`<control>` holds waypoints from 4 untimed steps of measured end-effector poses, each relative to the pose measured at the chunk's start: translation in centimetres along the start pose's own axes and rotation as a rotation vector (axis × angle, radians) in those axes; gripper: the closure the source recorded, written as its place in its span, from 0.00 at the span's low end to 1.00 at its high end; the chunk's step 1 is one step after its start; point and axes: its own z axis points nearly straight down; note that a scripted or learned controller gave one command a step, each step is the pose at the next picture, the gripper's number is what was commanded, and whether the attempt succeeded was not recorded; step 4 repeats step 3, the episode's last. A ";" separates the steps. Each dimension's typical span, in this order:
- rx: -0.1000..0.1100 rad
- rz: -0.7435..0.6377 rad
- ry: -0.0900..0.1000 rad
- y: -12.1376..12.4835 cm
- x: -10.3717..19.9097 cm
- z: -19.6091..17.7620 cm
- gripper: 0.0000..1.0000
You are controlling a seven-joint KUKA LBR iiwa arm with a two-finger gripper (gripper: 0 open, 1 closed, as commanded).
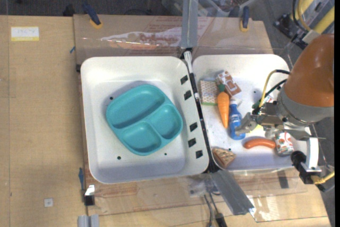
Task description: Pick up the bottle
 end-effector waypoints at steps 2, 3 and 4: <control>-0.007 -0.069 -0.002 8.0 -2.0 9.1 1.00; -0.004 -0.124 -0.001 11.7 3.9 -0.4 1.00; -0.004 -0.124 -0.001 11.7 3.9 -0.4 1.00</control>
